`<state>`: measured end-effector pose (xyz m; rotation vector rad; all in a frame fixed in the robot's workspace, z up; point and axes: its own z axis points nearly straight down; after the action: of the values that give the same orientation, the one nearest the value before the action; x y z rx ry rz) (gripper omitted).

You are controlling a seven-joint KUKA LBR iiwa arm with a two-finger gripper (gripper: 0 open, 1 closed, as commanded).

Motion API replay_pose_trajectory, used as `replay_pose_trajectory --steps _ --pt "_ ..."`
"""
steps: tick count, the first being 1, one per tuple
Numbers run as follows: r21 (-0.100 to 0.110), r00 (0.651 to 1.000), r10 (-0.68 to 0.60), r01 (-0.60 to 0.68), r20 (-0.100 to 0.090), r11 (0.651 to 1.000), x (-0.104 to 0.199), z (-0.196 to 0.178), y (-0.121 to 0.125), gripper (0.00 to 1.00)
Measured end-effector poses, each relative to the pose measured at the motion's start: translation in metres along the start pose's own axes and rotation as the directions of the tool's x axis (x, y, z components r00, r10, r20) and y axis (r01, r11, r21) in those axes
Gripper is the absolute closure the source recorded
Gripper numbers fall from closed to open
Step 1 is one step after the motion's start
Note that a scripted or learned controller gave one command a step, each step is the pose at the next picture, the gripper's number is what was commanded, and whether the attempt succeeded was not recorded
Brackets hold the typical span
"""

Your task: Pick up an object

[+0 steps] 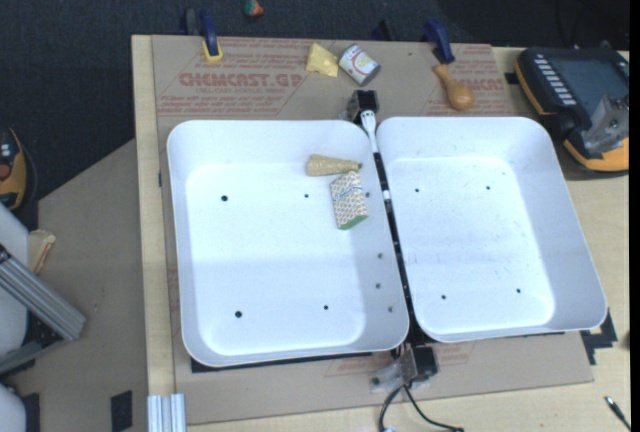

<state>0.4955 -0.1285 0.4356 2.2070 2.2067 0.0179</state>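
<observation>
Two shallow white bins are seen side by side on the table (250,85), which is covered by a brown board printed with red lettering. In the left bin (200,220), two objects are noted near the upper right corner: a tan, elongated piece (331,165) lying roughly crosswise, and just below it, touching or nearly touching, a small patterned packet (348,199), white with green markings. The right bin (560,220) is recorded with its white floor and small dark holes. Behind the bins, on the board, a yellow wedge (321,60), a small white-and-grey box (359,64) and an orange-brown item (453,88), possibly a wooden handle, are observed. A black-and-yellow handheld unit (570,85) is noted at the right. The state of the claw cannot be told.
</observation>
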Motion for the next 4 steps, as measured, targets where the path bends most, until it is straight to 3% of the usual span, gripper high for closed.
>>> replay_pose_trajectory --steps 1,2,3,4 --pt "0.036 1.000 0.002 -0.002 -0.009 0.999 -0.003 0.134 -0.021 1.00" --pt "0.009 1.000 0.005 -0.005 0.001 1.000 -0.061 0.029 -0.016 1.00" --pt "0.034 1.000 -0.009 0.009 -0.012 0.999 0.024 0.159 0.018 1.00" --pt "0.000 1.000 -0.004 0.004 -0.002 1.000 0.029 -0.008 0.048 1.00"
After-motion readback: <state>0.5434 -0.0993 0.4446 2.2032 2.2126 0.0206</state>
